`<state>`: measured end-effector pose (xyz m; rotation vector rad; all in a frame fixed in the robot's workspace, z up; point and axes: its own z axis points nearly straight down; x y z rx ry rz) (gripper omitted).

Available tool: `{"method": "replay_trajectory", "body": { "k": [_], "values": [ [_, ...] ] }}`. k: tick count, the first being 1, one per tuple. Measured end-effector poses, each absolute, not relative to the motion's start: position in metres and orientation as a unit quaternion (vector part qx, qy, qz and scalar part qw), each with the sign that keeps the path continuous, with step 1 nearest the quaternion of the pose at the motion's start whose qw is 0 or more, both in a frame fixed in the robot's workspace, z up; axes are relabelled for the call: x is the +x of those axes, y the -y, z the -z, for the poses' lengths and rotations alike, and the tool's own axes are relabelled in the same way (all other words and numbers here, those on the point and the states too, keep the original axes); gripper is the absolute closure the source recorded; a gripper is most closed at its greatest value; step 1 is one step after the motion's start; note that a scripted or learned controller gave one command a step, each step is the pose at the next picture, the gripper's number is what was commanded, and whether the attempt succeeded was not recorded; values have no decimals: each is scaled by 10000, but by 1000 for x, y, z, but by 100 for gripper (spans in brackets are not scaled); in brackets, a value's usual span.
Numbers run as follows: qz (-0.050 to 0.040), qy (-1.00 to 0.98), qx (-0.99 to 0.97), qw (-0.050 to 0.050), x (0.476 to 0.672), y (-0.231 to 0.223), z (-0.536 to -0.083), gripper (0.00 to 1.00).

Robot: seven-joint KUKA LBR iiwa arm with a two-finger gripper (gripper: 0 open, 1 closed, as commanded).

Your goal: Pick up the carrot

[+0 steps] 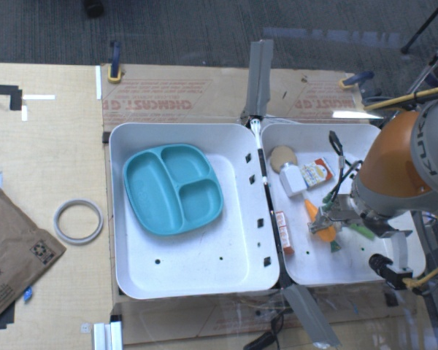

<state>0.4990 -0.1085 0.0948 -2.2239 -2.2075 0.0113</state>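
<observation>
The carrot (311,209) is a small orange piece with a green end, lying in the middle of the right bin (350,272). My gripper (330,221) hangs low over it, coming in from the right below the arm's orange band (394,159). More orange shows right under the gripper body, so part of the carrot is hidden by it. I cannot make out whether the carrot is held.
In the right bin lie a tan round piece (282,156), a white block (292,179), a red-and-white packet (318,172) and a brown bar (281,230) by the left wall. The left bin (131,268) holds a blue divided plate (174,188). A tape ring (78,220) lies on the bench.
</observation>
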Motion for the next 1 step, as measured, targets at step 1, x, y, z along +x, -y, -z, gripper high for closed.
{"method": "replay_trajectory", "body": {
  "k": [1],
  "values": [
    [-31,5833,-8123,5,479,24,-240,100]
  ]
}}
